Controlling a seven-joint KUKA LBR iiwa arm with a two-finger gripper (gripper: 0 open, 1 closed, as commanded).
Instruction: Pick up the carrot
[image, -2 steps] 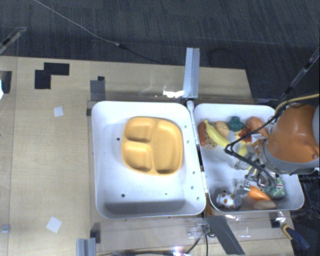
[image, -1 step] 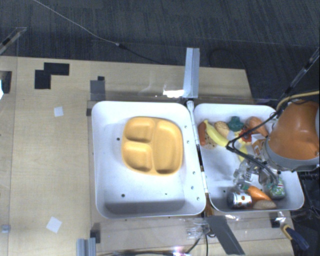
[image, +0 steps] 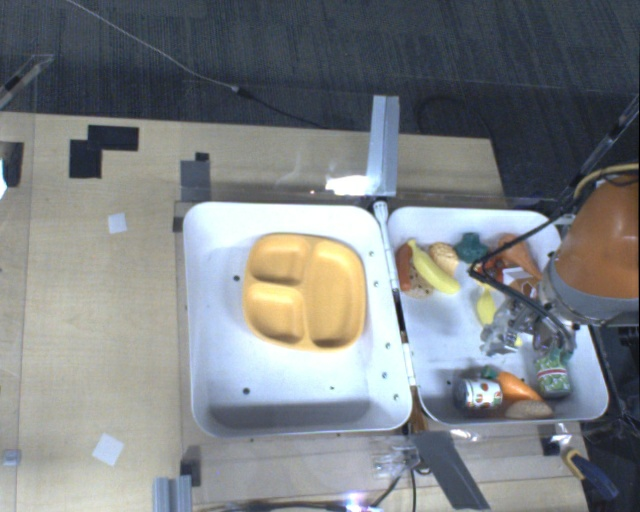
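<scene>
Lying near the near edge of the right bin (image: 440, 400): carrot (image: 520, 387), orange, tapered, tilted slightly, touching a small red-labelled can (image: 481, 394) on its left and a pale brown item just nearside of it. Green-labelled small can (image: 552, 375) just right of carrot tip. Not between any fingers.

Gripper (image: 512, 330) hanging above bin centre-right, farther in than carrot and apart from it; metal linkage visible, finger spacing cannot tell from this angle, nothing seen clamped. Yellow piece (image: 487, 305) just left of gripper, partly hidden. Orange band (image: 605, 250) of arm at right edge, over bin's far right corner.

Far part of same bin: banana (image: 436, 268), reddish item beside it on left, dark green item (image: 470, 245), orange-red item farther right.

Left bin (image: 215, 330): yellow divided tray (image: 305, 290), upright, roughly centred.
</scene>
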